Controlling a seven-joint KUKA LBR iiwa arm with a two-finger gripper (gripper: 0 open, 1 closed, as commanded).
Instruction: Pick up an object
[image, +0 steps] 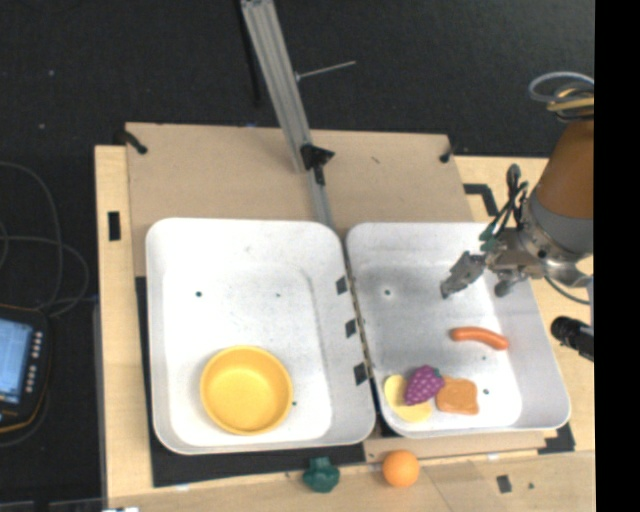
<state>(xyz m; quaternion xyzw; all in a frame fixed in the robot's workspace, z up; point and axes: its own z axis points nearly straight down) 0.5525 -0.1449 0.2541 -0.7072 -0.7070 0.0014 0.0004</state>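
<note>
My gripper (483, 280) hangs over the upper right part of the right bin (400, 260), fingers spread and nothing between them. Below it an orange carrot-like stick (479, 338) lies on the bin floor, a short gap from the fingertips. At the bin's front edge sit a purple grape bunch (424, 382) on a yellow piece (404, 396), and an orange-brown bread slice (459, 397) beside them. A yellow bowl (246, 389) rests in the front of the left bin (240, 270).
An orange ball (400, 468) and a small green object (321, 475) lie on the bench in front of the bins. A metal pole (285, 90) slants up from between the bins at the back. A screen device (18, 365) sits at far left.
</note>
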